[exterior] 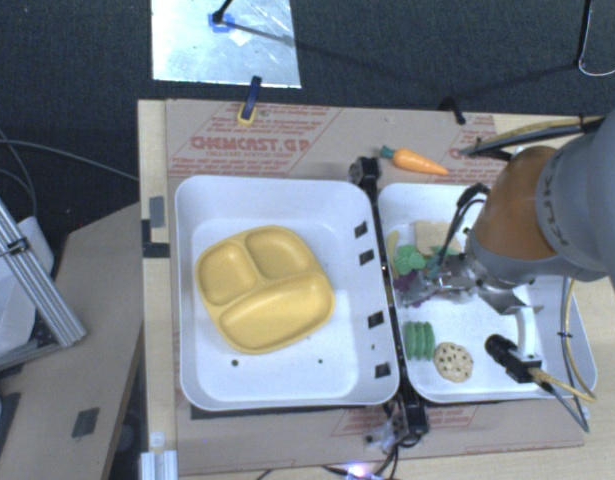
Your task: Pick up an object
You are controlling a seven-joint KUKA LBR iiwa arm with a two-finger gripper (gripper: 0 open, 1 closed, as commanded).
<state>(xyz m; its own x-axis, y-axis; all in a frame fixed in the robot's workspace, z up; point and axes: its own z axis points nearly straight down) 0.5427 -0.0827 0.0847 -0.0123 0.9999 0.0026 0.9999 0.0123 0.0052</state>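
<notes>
While the arm [547, 208] reaches low into the right bin [577, 368], its gripper [427, 286] sits among green and purple toy food [411, 260]; can't tell its state. Cookie [453, 361] and green piece [419, 339] lie near. Yellow divided plate [264, 288] sits in left bin [217, 198]. Carrot [415, 161] lies outside.

1. Mounted above the counter [287, 128], looking down at a slant.
2. Set far enough back to take in both white bins: left bin [202, 368], right bin [577, 363].
3. Framed so the arm [557, 203] enters from the right edge.
4. Dark floor [67, 58] seen beyond the counter's far side.
</notes>
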